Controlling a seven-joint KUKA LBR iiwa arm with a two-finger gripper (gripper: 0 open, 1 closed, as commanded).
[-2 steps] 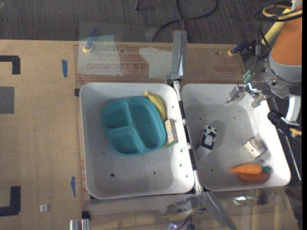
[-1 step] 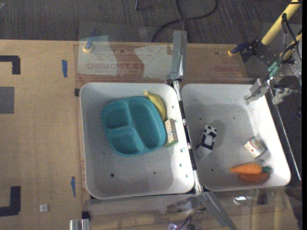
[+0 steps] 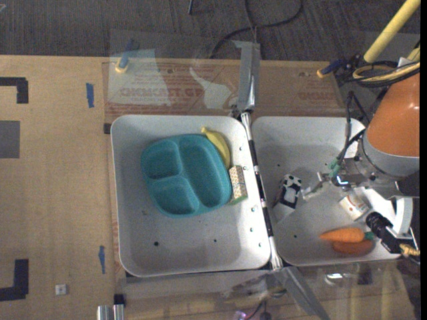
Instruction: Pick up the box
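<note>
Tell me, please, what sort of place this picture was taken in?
Most likely a robotics lab bench set up for pick-and-place trials. Two shallow white bins sit side by side on a taped wooden bench, the grey and orange arm reaches over the right one, and toy items like a plastic carrot lie inside.

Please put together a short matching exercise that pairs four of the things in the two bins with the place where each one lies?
Things:
1. teal divided plate
2. banana
3. carrot
4. black-and-white cow toy

Places:
A. near the front wall of the right bin
B. tucked behind the plate's back right edge
C. in the right bin, close to the divider between the bins
D. middle of the left bin

Pairs: 1-D, 2-B, 3-A, 4-C
</note>
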